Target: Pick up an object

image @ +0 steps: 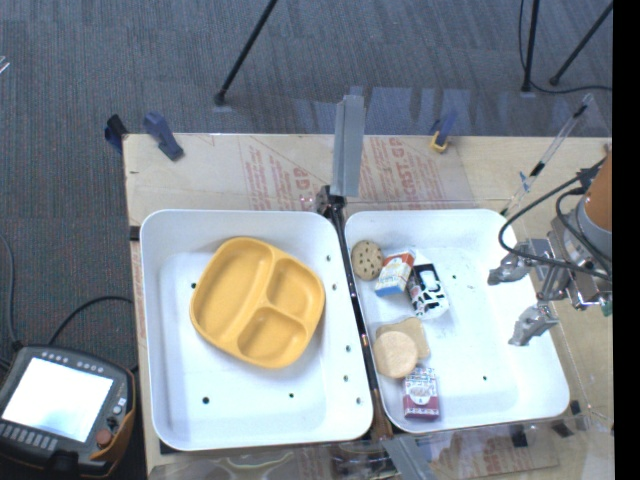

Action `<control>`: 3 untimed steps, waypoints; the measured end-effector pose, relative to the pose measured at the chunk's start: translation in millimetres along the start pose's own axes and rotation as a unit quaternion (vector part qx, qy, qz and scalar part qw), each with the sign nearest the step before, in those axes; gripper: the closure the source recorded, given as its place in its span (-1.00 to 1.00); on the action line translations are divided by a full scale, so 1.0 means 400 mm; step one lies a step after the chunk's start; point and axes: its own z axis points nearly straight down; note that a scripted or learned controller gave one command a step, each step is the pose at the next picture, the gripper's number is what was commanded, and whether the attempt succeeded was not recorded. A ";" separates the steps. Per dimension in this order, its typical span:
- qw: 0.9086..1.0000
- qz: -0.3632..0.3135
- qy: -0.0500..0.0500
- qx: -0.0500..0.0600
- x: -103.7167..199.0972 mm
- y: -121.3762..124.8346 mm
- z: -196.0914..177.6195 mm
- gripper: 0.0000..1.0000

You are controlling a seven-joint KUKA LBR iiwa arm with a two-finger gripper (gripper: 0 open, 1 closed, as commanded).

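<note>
Here the claw [522, 306] hangs open and empty over the right bin's [480, 408] three-o'clock edge, well apart from the cookie [366, 259], cartons [412, 280] and bun [396, 351] along its nine-o'clock side.

The right bin [470, 388] is bare floor on its right half; items [408, 313] crowd its left edge.

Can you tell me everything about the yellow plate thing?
The yellow plate is a divided tray that looks like smooth plastic, with rounded corners and three hollow sections: one long section and two smaller ones. Nothing lies in the sections. It lies flat, right way up, turned at a slant, in the middle of the left bin, resting on the bin's white floor. Nothing else touches it, and the gripper is far off over the right bin.
</note>
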 end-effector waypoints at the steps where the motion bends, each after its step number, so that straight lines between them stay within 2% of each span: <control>1: 0.994 0.106 -0.001 0.000 -0.194 -0.065 0.002 -1.00; 2: 0.964 0.265 0.000 0.001 -0.032 -0.047 0.027 -1.00; 3: 0.939 0.345 -0.001 0.001 -0.140 -0.065 -0.038 -1.00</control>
